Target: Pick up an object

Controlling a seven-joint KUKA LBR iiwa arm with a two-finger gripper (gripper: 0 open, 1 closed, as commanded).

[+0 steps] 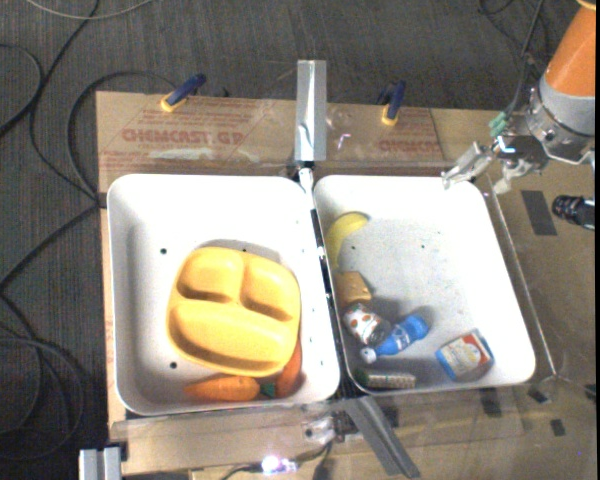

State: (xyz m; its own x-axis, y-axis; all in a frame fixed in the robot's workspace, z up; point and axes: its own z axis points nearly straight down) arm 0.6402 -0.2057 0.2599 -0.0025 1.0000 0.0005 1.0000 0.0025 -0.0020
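The surface (pixel 120 138) is a brown cardboard-covered bench carrying two shallow white bins side by side, with dark carpet and loose black cables around it.

Left white bin (pixel 130 268): a large yellow plastic compartment tray (pixel 236 306) lies upside down slightly right of centre. Open white floor remains along the left wall and the far wall. An orange plastic carrot (pixel 223 388) lies against the near wall, partly under the yellow tray's near edge. A second orange piece (pixel 292 368) shows at the tray's near right corner, close to the dividing rim.

Right white bin (pixel 480 268): the objects cluster along its left wall and near edge. A yellow rounded plastic piece (pixel 345 230) rests against the dividing rim. Just nearer is a brown cylindrical item (pixel 355 288), then a small white-and-red figure (pixel 363 324) touching a blue plastic bottle (pixel 400 334). A dark narrow bar (pixel 388 379) lies along the near wall. A small red-and-blue carton (pixel 464 354) sits apart toward the near right corner. The centre, far side and right side of this bin floor are open.

The tool (pixel 477 165) hangs at the far right corner of the right bin, over its rim, well apart from every object. Its fingers appear spread and grasp nothing.
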